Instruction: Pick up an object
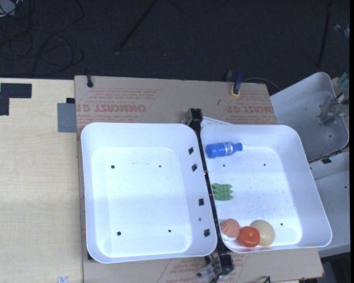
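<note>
While the two shallow white bins sit side by side on a sheet of printed brown cardboard [135, 102] atop the pale wooden counter [29, 175], every loose item lies in the right-hand white bin [310, 181]. A blue plastic bottle [223, 150] rests on its side at that bin's far end, close to the black divider strip [202, 175] where the two bins meet. A small ridged green piece [222, 191] lies farther along the same wall, well apart from the bottle. Three round items crowd the near corner: a pink ball [229, 227], a red-orange ball [249, 236] and a cream-coloured ball [263, 232], the red-orange one touching both neighbours. The left-hand white bin [94, 158] shows bare floor with a few dark dots. A blue-and-yellow clamp [236, 82] stands at the cardboard's far edge, and a pale grey curved panel [307, 108] lies beyond the right-hand bin. Whether the gripper is open or closed cannot be told.
</note>
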Tool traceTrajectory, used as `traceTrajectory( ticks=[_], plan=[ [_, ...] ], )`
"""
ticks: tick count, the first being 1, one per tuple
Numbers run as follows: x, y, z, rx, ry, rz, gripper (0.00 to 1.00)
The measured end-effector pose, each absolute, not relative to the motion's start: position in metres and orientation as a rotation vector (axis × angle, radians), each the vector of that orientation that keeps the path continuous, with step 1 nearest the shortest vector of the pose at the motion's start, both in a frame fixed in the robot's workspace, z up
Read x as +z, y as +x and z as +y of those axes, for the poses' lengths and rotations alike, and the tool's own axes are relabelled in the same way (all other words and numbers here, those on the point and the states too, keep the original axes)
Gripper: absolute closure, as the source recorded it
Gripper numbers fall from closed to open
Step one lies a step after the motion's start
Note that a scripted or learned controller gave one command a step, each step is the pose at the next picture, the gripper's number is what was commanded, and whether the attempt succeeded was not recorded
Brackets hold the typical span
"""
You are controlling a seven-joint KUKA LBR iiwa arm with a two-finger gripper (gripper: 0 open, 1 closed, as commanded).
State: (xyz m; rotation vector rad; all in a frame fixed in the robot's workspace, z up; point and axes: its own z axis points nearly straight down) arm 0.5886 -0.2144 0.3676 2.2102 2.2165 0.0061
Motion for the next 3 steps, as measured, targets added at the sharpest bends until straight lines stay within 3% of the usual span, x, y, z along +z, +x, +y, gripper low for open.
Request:
traceTrajectory(
  ticks=[2, 3],
  plan=[
    [0.378, 0.489, -0.213, -0.002, 2.225, 2.222, 1.00],
    [0.334, 0.475, -0.213, -0.005, 2.227, 2.224, 1.00]
  ],
)
